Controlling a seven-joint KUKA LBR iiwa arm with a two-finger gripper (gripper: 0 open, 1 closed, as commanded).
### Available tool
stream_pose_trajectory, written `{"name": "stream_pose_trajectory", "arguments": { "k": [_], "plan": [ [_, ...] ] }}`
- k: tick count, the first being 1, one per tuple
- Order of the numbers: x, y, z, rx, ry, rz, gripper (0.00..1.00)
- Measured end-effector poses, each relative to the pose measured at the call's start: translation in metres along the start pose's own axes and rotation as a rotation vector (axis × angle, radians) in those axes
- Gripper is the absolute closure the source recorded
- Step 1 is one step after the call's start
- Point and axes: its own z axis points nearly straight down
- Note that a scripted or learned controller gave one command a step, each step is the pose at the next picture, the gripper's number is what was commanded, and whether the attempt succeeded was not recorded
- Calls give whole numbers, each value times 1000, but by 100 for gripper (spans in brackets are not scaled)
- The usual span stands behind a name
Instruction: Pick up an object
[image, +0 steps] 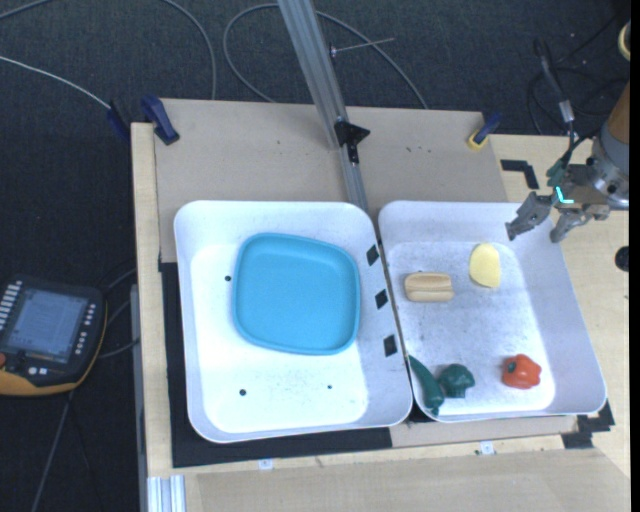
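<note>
Bench w/ 2 white bins (200, 300) | gripper (541, 221) spread, nothing held, over right bin's (575, 310) far rim

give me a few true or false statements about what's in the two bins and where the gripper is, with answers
1. The blue plate lies in the left bin. True.
2. The gripper holds the yellow item. False: its fingers are spread with nothing between them, at the right bin's upper right edge, and the yellow item lies in the bin.
3. The hot dog bun lies left of the yellow item. True.
4. The red pepper sits on the blue plate. False: it lies in the right bin, near its lower right corner.
5. The green item lies in the right bin's lower left corner. True.
</note>
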Motion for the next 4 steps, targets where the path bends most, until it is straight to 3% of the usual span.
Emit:
{"name": "stream_pose_trajectory", "arguments": {
  "k": [1,4],
  "plan": [
    [0,0,0,0,0,0,0],
    [4,17,157,5,1,0,0]
  ]
}}
